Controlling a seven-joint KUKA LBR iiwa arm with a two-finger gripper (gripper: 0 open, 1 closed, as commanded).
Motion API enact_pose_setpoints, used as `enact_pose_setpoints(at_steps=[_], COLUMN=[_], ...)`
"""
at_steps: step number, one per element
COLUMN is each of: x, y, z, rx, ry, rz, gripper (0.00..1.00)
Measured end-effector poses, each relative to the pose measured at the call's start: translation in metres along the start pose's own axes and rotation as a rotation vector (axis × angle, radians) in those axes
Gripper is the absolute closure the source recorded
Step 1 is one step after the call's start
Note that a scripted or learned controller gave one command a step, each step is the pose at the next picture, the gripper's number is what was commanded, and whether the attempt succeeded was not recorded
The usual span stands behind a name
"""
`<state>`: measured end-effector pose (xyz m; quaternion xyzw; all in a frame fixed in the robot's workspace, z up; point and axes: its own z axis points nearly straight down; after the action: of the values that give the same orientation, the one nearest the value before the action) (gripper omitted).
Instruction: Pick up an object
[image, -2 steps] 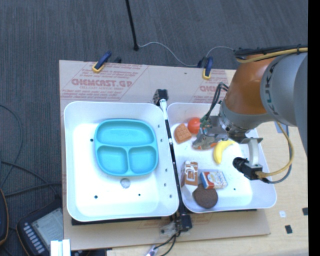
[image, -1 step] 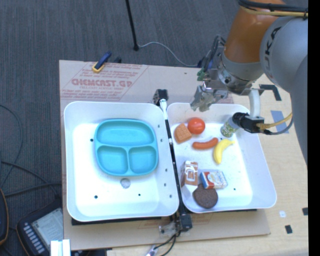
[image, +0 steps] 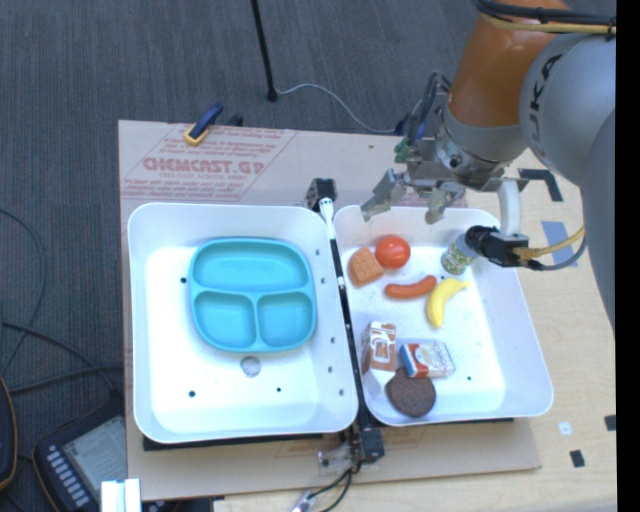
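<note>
My gripper (image: 406, 204) hangs open over the far rim of the right bin (image: 520, 340), with nothing between its fingers. Just below it lie a red tomato (image: 393, 251) and an orange wedge (image: 364, 267). A red sausage (image: 411, 289) and a yellow banana (image: 441, 300) rest in the middle of that bin. Nearer the front are two small red-and-white cartons (image: 380, 346) (image: 427, 358) and a dark brown cookie (image: 411, 395). A small jar (image: 459, 255) stands near the far right side.
The left bin (image: 170, 400) holds a blue divided tray (image: 254, 297) and a small grey disc (image: 250, 367). A black-and-white clamp (image: 323, 194) sits where the bins meet at the back. A blue-and-yellow tool (image: 203, 124) lies on the cardboard behind.
</note>
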<state>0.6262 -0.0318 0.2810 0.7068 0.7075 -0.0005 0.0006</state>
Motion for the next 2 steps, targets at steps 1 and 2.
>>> enact_pose_setpoints(at_steps=[1,2], x=[-0.076,-0.082], y=[0.037,0.004], z=[0.128,0.183], rx=[0.006,-0.01], ry=[0.0,0.001], rz=[0.003,0.001], gripper=[0.0,0.0])
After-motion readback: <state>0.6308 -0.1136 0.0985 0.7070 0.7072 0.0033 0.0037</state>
